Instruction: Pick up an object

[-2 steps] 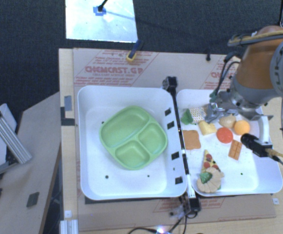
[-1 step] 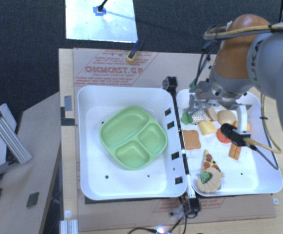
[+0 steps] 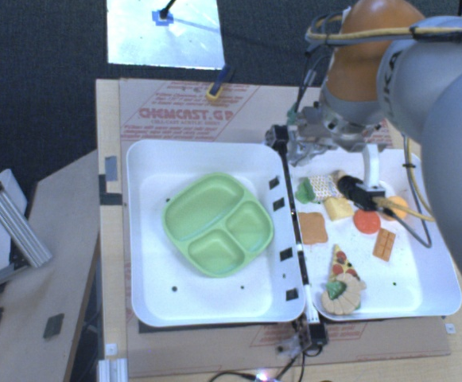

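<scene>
The gripper (image 3: pixel 298 151) hangs over the back left corner of the right bin (image 3: pixel 429 289), a shallow tray of smooth white plastic with rounded corners. Whether the gripper is open or closed cannot be told. The things to pick are small toy foods, all lying in this bin. Just in front of the gripper is a lumpy green-and-white piece (image 3: pixel 314 188), and next to it lies a pale yellow wedge (image 3: pixel 338 208). Nearer the front is a flat orange-brown square (image 3: pixel 313 228) close to the bin's left wall, with a round red disc (image 3: pixel 366 222) to its right. A ridged orange bar (image 3: pixel 384 244) lies just beside the disc. A triangular pizza slice (image 3: pixel 341 263) points toward the back, and its wide end meets a round tan piece (image 3: pixel 340 294) topped with green in the front left corner. The left bin (image 3: pixel 147 297), of the same white plastic, holds a glossy pale green plate (image 3: pixel 215 223) with three moulded compartments, set askew.
</scene>
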Action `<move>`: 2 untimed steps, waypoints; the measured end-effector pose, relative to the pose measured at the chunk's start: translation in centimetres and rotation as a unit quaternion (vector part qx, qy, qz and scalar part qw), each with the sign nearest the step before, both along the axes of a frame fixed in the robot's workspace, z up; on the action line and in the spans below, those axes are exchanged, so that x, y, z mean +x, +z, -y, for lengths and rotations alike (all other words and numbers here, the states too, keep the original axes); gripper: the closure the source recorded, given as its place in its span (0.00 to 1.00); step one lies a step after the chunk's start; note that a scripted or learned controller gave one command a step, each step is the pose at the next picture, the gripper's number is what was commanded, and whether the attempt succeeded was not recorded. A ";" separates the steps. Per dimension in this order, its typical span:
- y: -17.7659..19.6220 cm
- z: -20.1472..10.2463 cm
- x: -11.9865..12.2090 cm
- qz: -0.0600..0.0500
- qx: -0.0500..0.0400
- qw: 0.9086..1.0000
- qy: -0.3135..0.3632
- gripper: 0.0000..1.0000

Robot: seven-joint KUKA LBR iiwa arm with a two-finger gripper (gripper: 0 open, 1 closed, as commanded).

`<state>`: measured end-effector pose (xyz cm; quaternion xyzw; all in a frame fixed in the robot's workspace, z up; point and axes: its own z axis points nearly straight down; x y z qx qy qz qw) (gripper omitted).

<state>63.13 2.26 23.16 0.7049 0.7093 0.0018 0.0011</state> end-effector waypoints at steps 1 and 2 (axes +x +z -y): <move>-0.7 -4.6 4.3 0.001 0.000 1.000 0.001 1.00; -1.6 -4.4 3.6 -0.001 -0.001 1.000 -0.001 1.00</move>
